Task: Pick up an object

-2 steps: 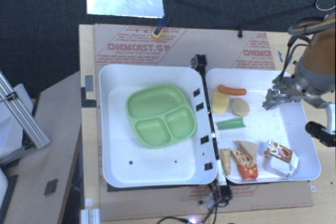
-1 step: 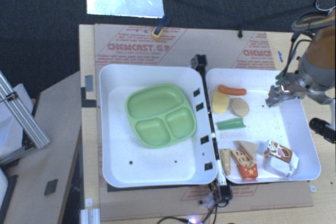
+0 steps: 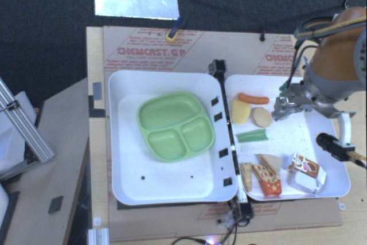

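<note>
The grey two-finger gripper [image 3: 279,109], whose finger state cannot be told, is seen in the right shallow white bin [image 3: 338,149] just beside the small round beige potato-shaped object [image 3: 262,117]

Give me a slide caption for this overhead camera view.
Grey-and-orange arm's gripper hovers by a round beige toy potato in the right white bin; green divided plastic tray lies left.

One fixed camera looks down aslant on both bins [image 3: 172,80].
</note>
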`<action>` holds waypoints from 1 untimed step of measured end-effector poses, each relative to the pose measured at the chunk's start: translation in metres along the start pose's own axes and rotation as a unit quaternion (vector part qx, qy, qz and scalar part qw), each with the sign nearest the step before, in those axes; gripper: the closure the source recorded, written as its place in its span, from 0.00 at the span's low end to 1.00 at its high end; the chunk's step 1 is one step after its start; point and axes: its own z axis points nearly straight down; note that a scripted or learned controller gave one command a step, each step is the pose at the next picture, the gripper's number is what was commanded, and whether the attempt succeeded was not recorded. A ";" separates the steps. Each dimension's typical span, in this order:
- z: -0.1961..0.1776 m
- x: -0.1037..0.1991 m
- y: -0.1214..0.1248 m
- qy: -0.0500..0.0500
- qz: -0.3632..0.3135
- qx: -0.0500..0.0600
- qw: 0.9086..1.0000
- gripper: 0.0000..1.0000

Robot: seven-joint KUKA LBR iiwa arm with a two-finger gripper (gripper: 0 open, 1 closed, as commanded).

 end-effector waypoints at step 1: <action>0.003 0.044 -0.001 0.000 0.000 0.000 1.000 1.00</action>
